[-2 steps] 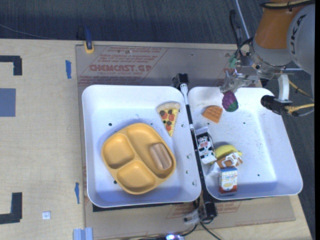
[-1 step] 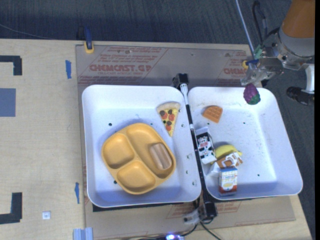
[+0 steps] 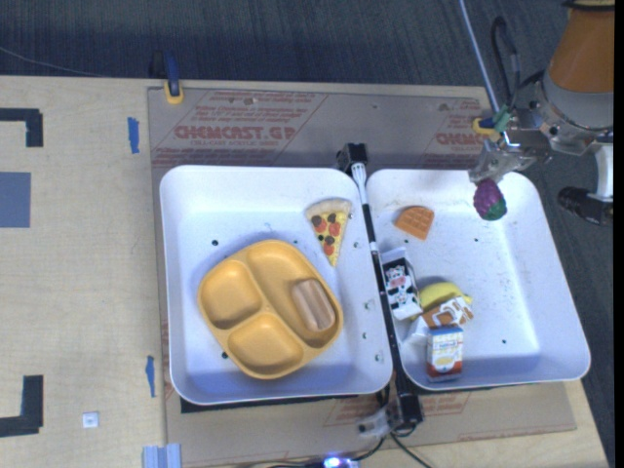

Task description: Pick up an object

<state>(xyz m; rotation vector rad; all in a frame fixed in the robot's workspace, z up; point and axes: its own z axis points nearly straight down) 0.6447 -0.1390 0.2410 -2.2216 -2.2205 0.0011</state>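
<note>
Two shallow white bins sit side by side on a plywood bench as the grey arm with its orange band [image 3: 583, 37] reaches in from the right, its gripper [image 3: 497, 169] poised over the far right corner of the right bin [image 3: 546, 291]. A purple, grape-like toy [image 3: 489, 200] hangs directly beneath the gripper, with the fingers closed on its top and the toy clear of the bin wall behind it. Elsewhere in the right bin, an orange wedge [image 3: 415, 221] lies near the far left corner, while a small black-and-white carton [image 3: 397, 283], a banana [image 3: 440, 293] and a juice box [image 3: 445, 344] cluster against the divider side toward the near edge; the middle and right of that bin floor offer bare white space. In the left bin [image 3: 185, 261], a yellow divided plate [image 3: 269, 307] fills the near half, a hot dog [image 3: 313, 304] resting in its right compartment, and a pizza slice [image 3: 330, 224] lies near the far right corner, just beside the plate's rim. A black clamp [image 3: 352, 156] sits at the far end of the seam between the bins. Red lettering marks the bench board [image 3: 244, 125] behind them, pale wood extends to the left, and dark blue carpet [image 3: 292, 18] lies beyond.
</note>
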